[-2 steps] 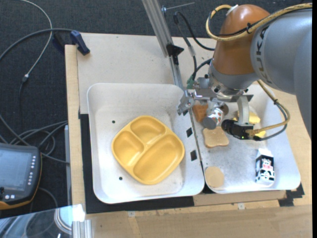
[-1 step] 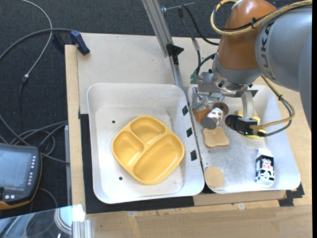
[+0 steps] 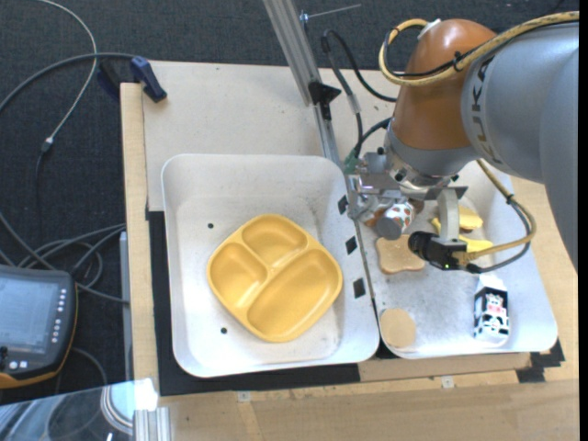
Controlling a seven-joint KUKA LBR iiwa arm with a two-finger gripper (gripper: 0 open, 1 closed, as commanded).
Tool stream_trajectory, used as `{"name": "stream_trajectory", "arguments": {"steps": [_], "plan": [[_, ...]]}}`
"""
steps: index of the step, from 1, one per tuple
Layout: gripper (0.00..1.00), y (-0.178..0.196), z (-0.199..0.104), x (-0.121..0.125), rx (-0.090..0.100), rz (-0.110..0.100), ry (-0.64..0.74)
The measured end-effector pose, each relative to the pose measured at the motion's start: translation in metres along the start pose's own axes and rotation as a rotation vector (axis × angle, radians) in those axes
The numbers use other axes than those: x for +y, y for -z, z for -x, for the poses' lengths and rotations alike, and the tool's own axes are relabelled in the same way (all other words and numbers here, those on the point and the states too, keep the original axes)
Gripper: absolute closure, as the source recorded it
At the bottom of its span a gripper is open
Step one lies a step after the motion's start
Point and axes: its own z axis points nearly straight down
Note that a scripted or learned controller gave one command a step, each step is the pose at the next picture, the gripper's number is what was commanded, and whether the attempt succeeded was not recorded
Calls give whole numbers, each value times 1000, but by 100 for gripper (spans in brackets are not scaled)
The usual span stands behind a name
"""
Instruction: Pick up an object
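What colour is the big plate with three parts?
Yellow. The divided plate lies in the left bin, plain in the camera view.

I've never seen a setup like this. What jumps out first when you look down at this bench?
Probably the big yellow plastic divided plate, lying alone in the left white bin. Next comes the bulky grey arm with its orange band, reaching in from the right and hanging low over the right white bin. Beneath it lie small things: a tan toast-shaped piece, a round tan disc and a little black-and-white cow-patterned carton.
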Motion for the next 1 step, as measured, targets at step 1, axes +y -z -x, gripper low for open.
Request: {"name": "stream_trajectory", "arguments": {"steps": [1], "plan": [[100,-16,-12,-3,0,0,2]]}}
